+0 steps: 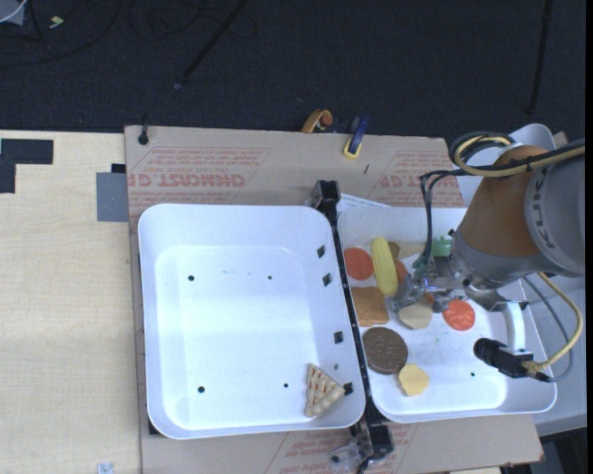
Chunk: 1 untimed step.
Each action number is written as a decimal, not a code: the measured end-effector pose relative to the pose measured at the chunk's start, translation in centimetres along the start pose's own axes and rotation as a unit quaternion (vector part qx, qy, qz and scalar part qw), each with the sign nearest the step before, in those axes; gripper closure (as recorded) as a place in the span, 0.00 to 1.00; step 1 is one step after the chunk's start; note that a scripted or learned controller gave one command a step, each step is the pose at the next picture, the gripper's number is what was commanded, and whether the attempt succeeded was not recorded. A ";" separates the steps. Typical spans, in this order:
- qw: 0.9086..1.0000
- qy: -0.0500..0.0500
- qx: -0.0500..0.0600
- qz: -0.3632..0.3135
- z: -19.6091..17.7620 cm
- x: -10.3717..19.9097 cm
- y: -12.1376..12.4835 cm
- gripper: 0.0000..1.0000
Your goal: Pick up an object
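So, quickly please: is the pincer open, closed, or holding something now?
Pincer: cannot be told; it sits low over the food pieces in the right white bin.

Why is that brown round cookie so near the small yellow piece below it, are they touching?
Apart. The camera view shows a strip of white bin floor between the brown round cookie and the small yellow piece.
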<state>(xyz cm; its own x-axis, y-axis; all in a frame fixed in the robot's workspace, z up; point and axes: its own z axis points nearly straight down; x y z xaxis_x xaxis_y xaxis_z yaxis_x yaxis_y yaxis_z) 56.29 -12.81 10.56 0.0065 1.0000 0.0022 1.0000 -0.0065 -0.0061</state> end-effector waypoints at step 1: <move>1.000 0.000 -0.007 -0.007 -8.8 6.4 4.5 1.00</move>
